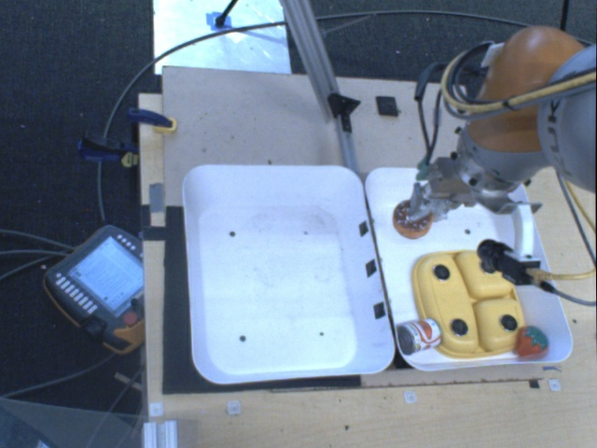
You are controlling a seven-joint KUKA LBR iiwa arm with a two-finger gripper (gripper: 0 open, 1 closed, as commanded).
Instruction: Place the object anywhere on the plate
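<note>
Gripper (417, 205) sits low over a round brown object (408, 220) in the right bin (387, 189); finger state unreadable, contact unclear. Yellow plate (464, 308) lies nearer the camera, partly behind a black fitting (499, 258).

At right of centre, the gripper (417, 203) hung over a small round doughnut (409, 220) in the right bin (392, 189), above the yellow plate (466, 301).

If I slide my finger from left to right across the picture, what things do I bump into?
Handheld grey and orange control pendant → wide white left bin → small round brown donut-like object under the end effector → yellow compartment plate → red strawberry toy.
</note>
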